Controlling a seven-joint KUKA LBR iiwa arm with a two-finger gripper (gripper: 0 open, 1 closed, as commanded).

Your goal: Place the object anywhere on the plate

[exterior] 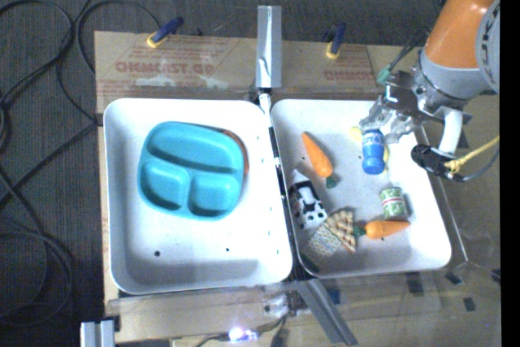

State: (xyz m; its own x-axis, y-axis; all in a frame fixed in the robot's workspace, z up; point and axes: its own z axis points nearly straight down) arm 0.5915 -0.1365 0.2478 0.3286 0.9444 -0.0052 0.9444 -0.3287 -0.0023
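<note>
Blue bottle (pixel 373 153), label unreadable, sits beneath jaws (pixel 388 124) whose state I cannot tell.

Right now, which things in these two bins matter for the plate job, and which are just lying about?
Job:
blue three-compartment plastic plate, left bin
small blue bottle with white label, right bin, directly beneath the gripper

Lying about, right bin:
orange toy carrot
second orange carrot
green-labelled can
black-and-white cow toy
waffle-patterned piece

We see an evenly lit, slightly soft overhead picture; both white bins (pixel 122 256) glow bright with mild glare, and the dark floor (pixel 49 28) at upper left stays dim.
</note>
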